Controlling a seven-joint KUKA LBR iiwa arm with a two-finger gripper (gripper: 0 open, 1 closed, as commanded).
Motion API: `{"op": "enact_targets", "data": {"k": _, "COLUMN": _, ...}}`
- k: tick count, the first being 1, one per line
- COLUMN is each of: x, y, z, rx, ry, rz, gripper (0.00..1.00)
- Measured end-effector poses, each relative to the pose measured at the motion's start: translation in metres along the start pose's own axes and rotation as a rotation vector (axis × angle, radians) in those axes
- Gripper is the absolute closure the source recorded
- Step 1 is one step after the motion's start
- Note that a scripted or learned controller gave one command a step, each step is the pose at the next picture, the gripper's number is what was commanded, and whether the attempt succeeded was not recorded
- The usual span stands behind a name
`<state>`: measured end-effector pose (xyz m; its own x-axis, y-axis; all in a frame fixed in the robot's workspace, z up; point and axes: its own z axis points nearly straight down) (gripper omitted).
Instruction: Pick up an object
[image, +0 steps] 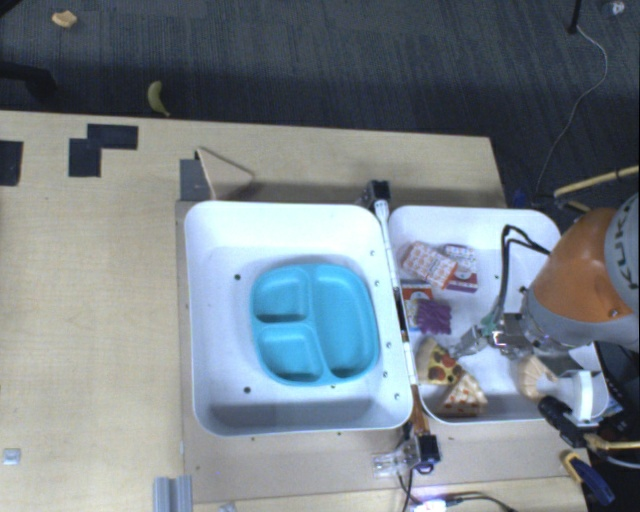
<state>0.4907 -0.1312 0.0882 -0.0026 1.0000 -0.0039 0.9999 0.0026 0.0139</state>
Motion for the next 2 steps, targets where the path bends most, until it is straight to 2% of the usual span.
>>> {"op": "enact_targets", "data": {"k": 1, "x": 0.000, "y": 0.002, "z": -0.011, "rx": -0.004, "ry": -0.001, "rz": -0.002, "gripper": 1.00}}
{"op": "enact_targets", "data": {"k": 2, "x": -0.031, "y": 0.083, "z": -0.061, "rx": 0.008, "ry": 0.003, "rz": -0.003, "gripper": 1.00}}
